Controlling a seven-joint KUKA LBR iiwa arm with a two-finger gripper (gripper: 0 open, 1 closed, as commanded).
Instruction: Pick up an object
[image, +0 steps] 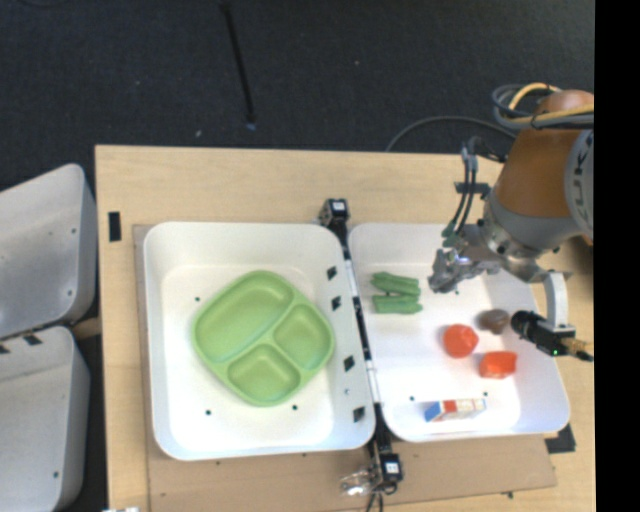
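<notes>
1. Dark carpet behind; wooden tabletop bearing two white bins, left bin at 9 o'clock with a green divided plate, right bin at 3 o'clock.
2. Gripper poised over the right bin's upper area; opening width impossible to tell from this angle, nothing visibly held.
3. Candidates: green object just at 8 o'clock of the gripper, orange ball, orange block, brownish lump, small box at 6 o'clock.
4. Risk, probably: off-centre descent nudging the green object toward the divider, or rolling the ball.
5. Open white floor between pieces; rims close at 12 and 3 o'clock.
</notes>
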